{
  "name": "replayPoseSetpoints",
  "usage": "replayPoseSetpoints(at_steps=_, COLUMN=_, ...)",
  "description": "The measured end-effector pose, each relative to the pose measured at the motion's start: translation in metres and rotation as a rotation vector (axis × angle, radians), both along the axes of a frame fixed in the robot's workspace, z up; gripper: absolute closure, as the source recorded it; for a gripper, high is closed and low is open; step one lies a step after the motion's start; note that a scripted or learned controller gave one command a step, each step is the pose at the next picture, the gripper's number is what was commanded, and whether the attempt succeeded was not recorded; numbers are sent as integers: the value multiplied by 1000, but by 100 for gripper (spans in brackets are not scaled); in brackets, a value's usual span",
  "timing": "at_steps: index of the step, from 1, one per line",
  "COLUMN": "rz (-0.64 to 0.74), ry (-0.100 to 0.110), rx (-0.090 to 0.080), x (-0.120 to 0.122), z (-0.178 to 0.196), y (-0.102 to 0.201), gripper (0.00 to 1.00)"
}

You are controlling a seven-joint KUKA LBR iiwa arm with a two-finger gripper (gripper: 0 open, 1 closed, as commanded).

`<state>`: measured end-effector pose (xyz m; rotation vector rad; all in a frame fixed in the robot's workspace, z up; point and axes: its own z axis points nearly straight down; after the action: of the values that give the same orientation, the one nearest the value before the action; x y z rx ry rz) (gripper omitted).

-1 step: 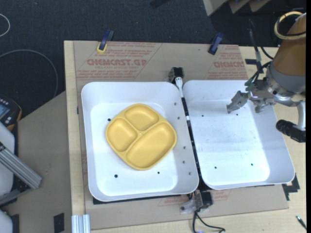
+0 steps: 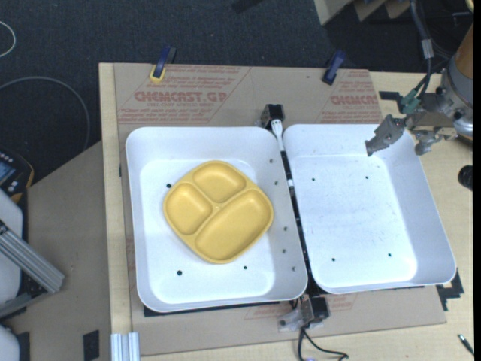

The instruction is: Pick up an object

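Currently my gripper (image 2: pixel 397 135), jaws state unclear, hovers over the right white bin (image 2: pixel 421 201); yellow three-compartment plastic plate (image 2: pixel 218 210) lies far left.

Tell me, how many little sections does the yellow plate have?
3. The yellow plate in the left bin has two small sections along its upper-left side and one big section along its lower-right side. None look hidden.

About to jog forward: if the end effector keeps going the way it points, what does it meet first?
Probably the right bin's white floor near its far-right corner; the end effector angles down-left above it. Depth is unclear.
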<state>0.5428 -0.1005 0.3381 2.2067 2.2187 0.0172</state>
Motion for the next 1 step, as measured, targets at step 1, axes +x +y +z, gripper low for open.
replayPoseSetpoints(at_steps=1, rz=0, ry=-4, rx=1, x=-52, z=135, y=36, gripper=0)
